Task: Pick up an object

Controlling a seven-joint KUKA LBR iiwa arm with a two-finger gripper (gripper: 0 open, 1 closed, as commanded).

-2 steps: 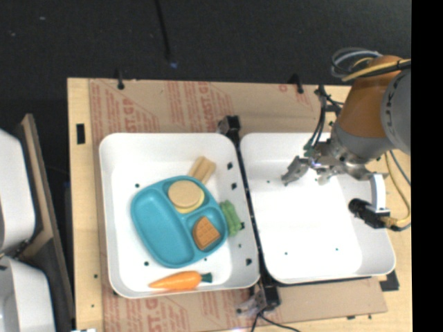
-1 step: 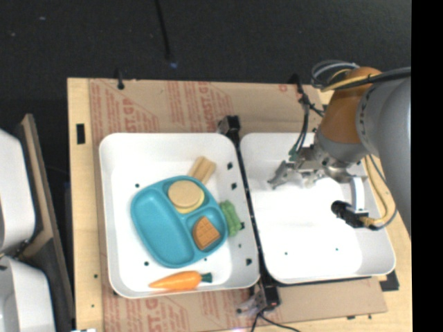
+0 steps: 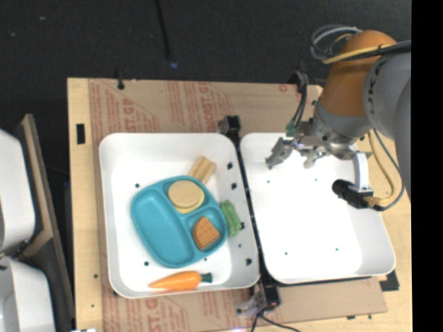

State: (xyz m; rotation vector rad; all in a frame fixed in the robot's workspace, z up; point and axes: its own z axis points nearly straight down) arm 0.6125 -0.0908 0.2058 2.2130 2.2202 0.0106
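The carrot (image 3: 181, 280) lies on its side along the near wall of the left bin (image 3: 114, 159), orange body pointing left, small green top to the right. Just above it sits a blue tray (image 3: 158, 230) with compartments, set at a slant in the middle of that bin. A round tan biscuit (image 3: 186, 194) rests in the tray's upper compartment, and a browner, square-ish piece like toast (image 3: 206, 232) rests in the compartment below it. A pale wooden block (image 3: 202, 169) lies beside the tray's top edge, touching or nearly touching the biscuit's side. A small green piece (image 3: 231, 218) lies against the tray's right rim, close to the bin wall.

The right bin (image 3: 325, 254) stands side by side with the left one, their inner walls meeting under a dark clip (image 3: 229, 125) at the far end.

The arm (image 3: 360, 68) reaches in from the right, its orange band above the wrist. The gripper (image 3: 299, 152) hangs over the far left corner of the right bin, well apart from the carrot. Its two fingers (image 3: 277, 153) are spread apart, and nothing is between them. Both bins rest on a bench (image 3: 166, 106) covered with printed cardboard.
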